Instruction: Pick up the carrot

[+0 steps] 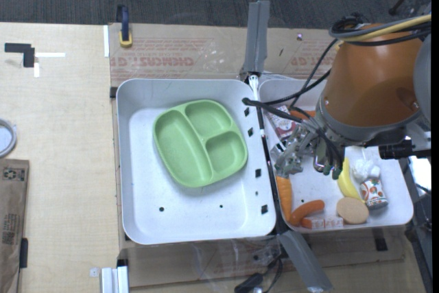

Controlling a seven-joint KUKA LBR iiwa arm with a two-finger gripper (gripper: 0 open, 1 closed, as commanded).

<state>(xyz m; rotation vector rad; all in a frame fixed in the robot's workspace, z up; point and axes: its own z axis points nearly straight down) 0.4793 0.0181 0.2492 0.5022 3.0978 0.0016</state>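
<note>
Lying in the right bin by its left wall, the carrot is seen pointing up and down, just below the gripper. Nothing is held; how it is set cannot be told.

One fixed camera hangs above the bench, looking down at a slant from fairly near. The left white bin sits central in its view, the right bin just beside it.
</note>
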